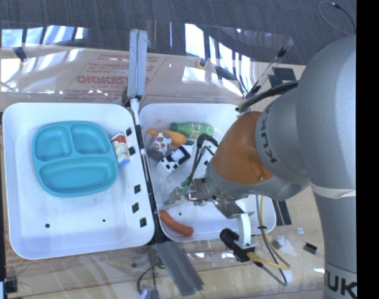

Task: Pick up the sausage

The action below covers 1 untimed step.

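Observation:
The sausage (175, 223), a reddish-orange link, lies near the front left corner of the right bin (226, 230). My gripper (177, 197) hangs over the right bin's middle, just above and behind the sausage, with its metal fingertips pointing left. Nothing shows between them. The grey arm with its orange band covers much of the bin's right half.
In the right bin's back part lie a carrot (167, 134), a green bottle (192, 129), a black-and-white cow toy (177, 158) and a small packet (160, 145). The left bin (27, 229) holds a blue divided plate (74, 157) and a small can (120, 149).

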Each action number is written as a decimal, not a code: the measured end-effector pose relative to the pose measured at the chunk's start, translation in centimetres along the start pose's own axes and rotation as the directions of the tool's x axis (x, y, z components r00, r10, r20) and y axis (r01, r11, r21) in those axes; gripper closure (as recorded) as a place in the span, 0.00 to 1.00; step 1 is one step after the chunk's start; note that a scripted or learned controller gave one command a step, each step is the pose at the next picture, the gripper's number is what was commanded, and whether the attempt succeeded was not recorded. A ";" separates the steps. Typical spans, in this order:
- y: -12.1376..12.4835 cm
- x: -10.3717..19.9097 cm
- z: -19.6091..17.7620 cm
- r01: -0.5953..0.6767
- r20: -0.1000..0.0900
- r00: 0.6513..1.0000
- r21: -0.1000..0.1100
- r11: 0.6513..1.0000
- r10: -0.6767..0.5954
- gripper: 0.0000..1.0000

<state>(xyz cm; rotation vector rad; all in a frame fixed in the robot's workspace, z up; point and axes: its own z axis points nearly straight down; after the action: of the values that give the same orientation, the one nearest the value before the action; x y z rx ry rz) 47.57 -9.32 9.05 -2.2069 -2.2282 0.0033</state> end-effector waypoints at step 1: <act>0.0 -3.3 -0.1 -0.437 0.000 0.900 -0.004 0.900 0.437 0.00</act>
<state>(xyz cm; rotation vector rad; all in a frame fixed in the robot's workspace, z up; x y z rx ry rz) 47.61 -12.58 9.14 -2.6532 -1.6794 0.0021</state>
